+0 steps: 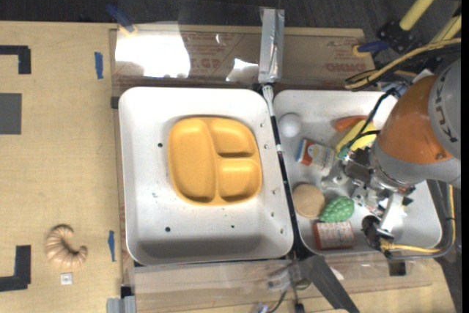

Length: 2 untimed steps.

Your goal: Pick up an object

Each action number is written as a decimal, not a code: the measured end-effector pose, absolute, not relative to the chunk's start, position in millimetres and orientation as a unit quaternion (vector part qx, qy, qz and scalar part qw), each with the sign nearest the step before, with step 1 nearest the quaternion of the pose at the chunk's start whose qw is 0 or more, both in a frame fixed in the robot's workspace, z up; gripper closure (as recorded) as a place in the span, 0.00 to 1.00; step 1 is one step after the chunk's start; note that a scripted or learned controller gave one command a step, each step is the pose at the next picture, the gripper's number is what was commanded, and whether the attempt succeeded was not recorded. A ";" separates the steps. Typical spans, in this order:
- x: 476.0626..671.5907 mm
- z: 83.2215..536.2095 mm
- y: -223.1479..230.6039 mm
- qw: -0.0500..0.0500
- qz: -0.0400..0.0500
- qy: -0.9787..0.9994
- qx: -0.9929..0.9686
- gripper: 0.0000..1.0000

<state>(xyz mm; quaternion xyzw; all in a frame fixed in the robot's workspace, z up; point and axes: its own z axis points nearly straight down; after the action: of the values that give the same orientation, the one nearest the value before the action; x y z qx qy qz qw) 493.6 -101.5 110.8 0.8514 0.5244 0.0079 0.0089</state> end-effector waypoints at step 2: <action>570.3 152.1 -127.5 0.000 0.000 0.104 0.995 0.00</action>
<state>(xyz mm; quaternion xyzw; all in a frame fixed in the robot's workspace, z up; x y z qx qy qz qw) 570.3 -127.5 152.1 0.9946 0.1036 0.0001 -0.0003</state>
